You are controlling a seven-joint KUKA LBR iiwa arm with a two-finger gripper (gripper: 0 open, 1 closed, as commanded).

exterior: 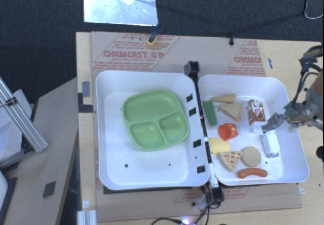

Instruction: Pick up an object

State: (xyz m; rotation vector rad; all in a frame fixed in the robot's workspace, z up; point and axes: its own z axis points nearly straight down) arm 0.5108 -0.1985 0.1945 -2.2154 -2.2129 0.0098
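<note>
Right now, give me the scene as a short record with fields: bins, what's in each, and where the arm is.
left bin: green divided tray
right bin: toy food pieces
near divider: green stick, red piece, yellow piece
front edge: pizza slice, round cookie, sausage
back: two sandwich wedges, carton
white cylinder: right of cookie
gripper: over right bin, above white cylinder, nothing visibly held

Toy food pieces (pixel 229 131) lie scattered in the right bin (pixel 291 117).
</note>
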